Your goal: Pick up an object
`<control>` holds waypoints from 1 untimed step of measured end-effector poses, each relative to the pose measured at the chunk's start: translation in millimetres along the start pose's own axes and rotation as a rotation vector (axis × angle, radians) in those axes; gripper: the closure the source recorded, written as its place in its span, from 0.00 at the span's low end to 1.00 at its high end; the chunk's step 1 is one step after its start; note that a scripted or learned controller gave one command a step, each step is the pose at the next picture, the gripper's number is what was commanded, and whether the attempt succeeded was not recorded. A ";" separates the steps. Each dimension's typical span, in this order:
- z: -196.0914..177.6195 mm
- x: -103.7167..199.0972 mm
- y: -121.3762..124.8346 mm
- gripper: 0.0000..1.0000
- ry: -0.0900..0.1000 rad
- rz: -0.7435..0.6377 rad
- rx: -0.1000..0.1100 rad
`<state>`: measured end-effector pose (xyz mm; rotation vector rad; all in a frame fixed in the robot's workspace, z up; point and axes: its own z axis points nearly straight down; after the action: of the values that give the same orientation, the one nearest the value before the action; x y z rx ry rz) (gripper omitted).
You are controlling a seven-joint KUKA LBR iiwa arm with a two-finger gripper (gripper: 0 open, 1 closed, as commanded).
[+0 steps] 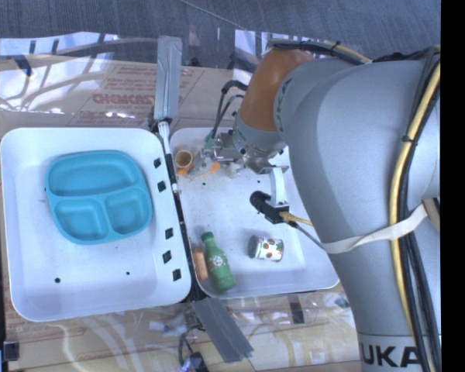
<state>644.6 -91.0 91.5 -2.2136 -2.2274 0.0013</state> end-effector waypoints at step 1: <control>-9.6 1.7 0.1 1.00 -0.001 -0.008 0.003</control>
<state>644.7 -89.3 101.1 -2.2034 -2.2356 0.0055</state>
